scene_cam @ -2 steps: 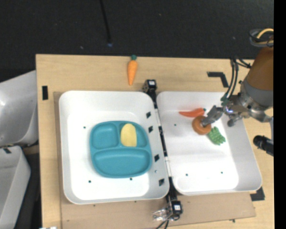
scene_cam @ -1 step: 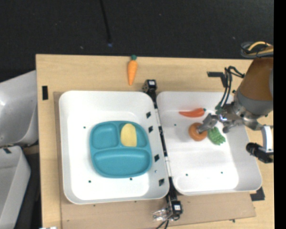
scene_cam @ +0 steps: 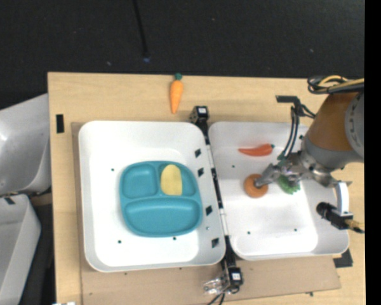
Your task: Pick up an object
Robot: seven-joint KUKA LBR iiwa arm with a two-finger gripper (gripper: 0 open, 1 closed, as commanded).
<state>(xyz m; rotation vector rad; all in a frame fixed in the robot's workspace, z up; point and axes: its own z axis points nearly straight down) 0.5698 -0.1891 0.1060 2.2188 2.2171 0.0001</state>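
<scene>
In the right bin (scene_cam: 273, 234) lie an orange round object (scene_cam: 254, 187), a red chili pepper (scene_cam: 256, 149) and a green object (scene_cam: 289, 184) partly hidden under the arm. My gripper (scene_cam: 264, 182) is low in this bin, its tip touching the right side of the orange round object. The left bin (scene_cam: 101, 234) holds a blue divided plate (scene_cam: 152, 210) with a yellow object (scene_cam: 171, 179) in its upper right compartment.
A toy carrot (scene_cam: 176, 93) lies on the wooden bench behind the bins. The grey arm with its orange band (scene_cam: 330, 126) reaches in over the right bin's right side. Bare white floor shows in the right bin's front half.
</scene>
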